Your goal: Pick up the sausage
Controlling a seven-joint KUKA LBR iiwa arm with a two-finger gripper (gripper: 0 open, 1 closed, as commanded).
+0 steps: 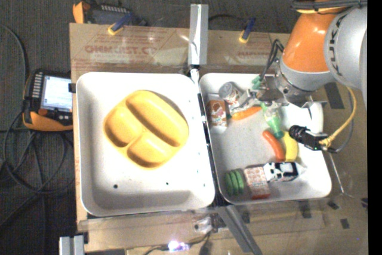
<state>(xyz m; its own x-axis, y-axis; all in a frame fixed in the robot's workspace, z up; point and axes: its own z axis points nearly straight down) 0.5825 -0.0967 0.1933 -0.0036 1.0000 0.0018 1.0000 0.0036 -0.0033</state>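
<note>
The sausage [273, 141] is a short red-orange piece lying at a slant in the right bin [239, 146], right of the bin's middle and against a yellow banana-like item [290, 150]. My gripper [267, 103] hangs below the orange wrist band at the bin's back right, above an orange carrot [246, 112] and a green item [274, 123]. It stands a short way behind the sausage and apart from it. Whether anything is in its grasp is hidden by the wrist.
The left bin [95, 188] holds a yellow divided plate [146, 128]. In the right bin lie a silver can [228, 91], a brown packet [218, 113], a green round piece [234, 181], a pink box [256, 181] and a black-and-white toy [282, 170]. A black cable plug [301, 133] hangs by the right rim.
</note>
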